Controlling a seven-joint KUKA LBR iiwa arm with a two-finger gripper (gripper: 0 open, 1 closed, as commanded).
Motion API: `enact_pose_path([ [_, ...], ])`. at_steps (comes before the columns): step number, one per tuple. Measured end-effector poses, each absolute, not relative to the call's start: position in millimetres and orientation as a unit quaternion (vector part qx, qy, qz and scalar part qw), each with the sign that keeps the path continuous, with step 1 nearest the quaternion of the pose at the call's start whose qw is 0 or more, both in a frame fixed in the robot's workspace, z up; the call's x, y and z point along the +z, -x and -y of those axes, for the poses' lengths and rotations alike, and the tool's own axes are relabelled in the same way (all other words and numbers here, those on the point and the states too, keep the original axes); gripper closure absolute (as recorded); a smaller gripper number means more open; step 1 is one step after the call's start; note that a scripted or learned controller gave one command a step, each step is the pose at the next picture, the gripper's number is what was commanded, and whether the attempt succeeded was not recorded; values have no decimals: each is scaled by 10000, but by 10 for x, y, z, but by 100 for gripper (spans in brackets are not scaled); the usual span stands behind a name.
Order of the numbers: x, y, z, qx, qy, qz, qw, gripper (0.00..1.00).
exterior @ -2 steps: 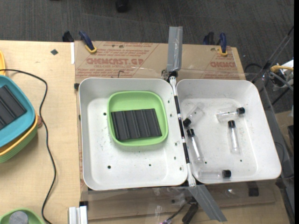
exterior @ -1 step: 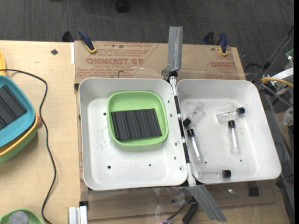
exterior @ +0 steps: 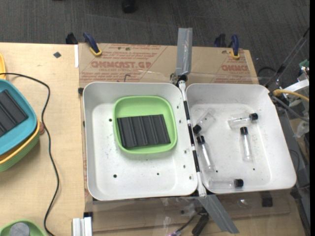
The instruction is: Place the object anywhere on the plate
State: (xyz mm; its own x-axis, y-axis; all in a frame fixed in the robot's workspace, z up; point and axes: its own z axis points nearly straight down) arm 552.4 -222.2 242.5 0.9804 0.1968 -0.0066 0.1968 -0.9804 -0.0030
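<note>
Pose of the arm, state of the hand — cannot tell.

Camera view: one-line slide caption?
Green plate with dark ribbed insert in left bin; clear black-capped tubes scattered in right bin.

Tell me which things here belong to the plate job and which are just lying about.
For the job:
green plate in the left bin
clear tubes with black caps in the right bin

Lying about:
teal tray
black cable
blue clamps
</note>
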Motion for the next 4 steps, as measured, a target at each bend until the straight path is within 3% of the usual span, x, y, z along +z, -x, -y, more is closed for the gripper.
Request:
enact_pose_path([
  [1,3698,-5875,2219,25,9948,1020,3,0],
  [2,2933,-5971,2218,32,9950,1003,7,0],
  [4,2610,-5722,1543,30,9948,1015,8,0],
])
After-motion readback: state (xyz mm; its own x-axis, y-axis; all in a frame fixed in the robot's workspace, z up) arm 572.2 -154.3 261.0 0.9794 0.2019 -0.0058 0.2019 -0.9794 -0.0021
